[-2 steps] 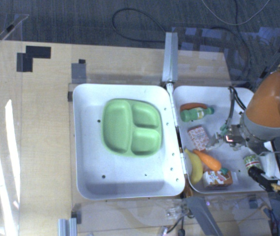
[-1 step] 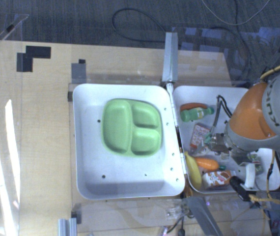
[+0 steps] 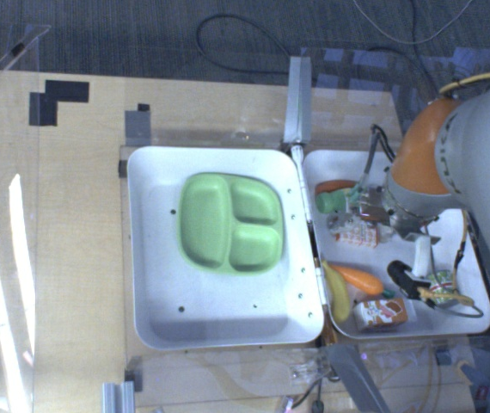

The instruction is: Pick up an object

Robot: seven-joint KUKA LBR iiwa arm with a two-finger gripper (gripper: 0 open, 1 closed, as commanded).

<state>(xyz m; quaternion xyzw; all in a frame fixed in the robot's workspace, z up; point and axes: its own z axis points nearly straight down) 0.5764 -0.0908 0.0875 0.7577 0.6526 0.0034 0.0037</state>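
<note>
1. One gripper (image 3: pixel 372 210) hangs over the upper left part of the right bin (image 3: pixel 479 318). Whether it is wide, narrow or closed on anything cannot be told from this slant.
2. Directly under and just left of it lies a white packet with red print (image 3: pixel 354 233), the object nearest to it. I cannot tell whether the two touch.
3. Beside the gripper, toward the bin's upper left corner, sits a green and red item (image 3: pixel 333 198).
4. Nearer the front lies an orange carrot (image 3: pixel 361 279), with a yellow banana (image 3: pixel 338 296) just beside it along the left wall.
5. A small jar with a red label (image 3: pixel 381 313) lies on its side near the front wall, next to the banana.
6. Above all this, the grey arm's orange band (image 3: pixel 419 157) reaches in from the right.
7. Well apart, the left bin (image 3: pixel 155 317) holds a green divided tray (image 3: pixel 230 222) in its middle.
</note>
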